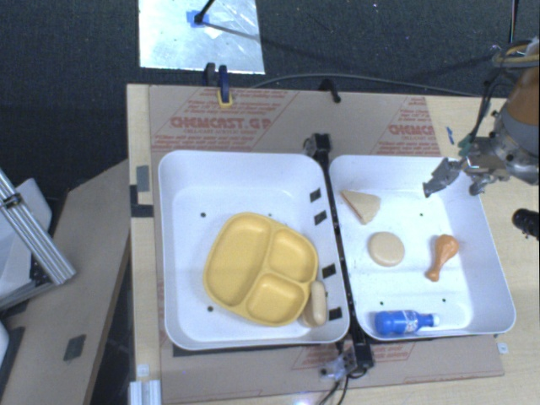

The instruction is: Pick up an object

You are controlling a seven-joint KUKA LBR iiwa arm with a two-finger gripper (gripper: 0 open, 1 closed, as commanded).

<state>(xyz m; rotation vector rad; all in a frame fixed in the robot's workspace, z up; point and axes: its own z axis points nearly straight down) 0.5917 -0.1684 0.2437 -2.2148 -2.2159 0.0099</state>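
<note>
Camera view: the bench (143, 226) carries two shallow white bins side by side on a cardboard sheet (253, 116) printed with red lettering.

The left bin (181, 192) holds a yellow tray (257, 268) with three compartments, lying a little below the bin's middle. A pale bread roll (316, 304) lies just beside the tray's lower right corner, touching or nearly touching it, close to the wall between the bins.

The right bin (489, 285) holds four things, all apart from one another. A tan wedge (361, 205) lies near the upper left. A round beige disc (386, 249) lies below it, about mid-bin. An orange drumstick (441, 256) lies to the right of the disc, tilted, its thick end uppermost. A blue bottle (403, 321) with a white cap lies on its side along the lower wall.

The arm enters from the right, and the gripper (457, 180) hangs over the right bin's upper right part, above and well apart from the drumstick. Its two dark fingers (439, 180) are spread apart with nothing between them. Whether the tips touch the bin floor, I cannot tell.

Above the bench, a shiny metal plate (201, 24) lies on dark carpet.
</note>
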